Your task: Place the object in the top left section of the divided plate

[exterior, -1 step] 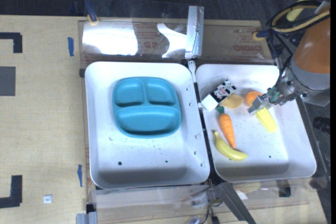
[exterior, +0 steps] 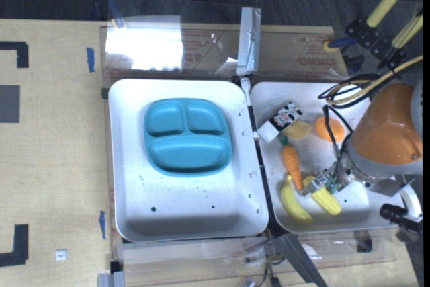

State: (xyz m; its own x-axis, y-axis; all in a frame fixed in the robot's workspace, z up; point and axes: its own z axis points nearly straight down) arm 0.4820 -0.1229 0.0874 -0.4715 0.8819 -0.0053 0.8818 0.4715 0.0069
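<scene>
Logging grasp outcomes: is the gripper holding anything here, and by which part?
Cannot be told. The gripper is down among the toy food in the right bin, beside the corn.

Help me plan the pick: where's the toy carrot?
The carrot lies in the right bin, near its left wall, just above the banana.

Can't really read anything here, there's reddish print on the cardboard (exterior: 316, 57) behind the bins but it's way too blurry to make out
</scene>
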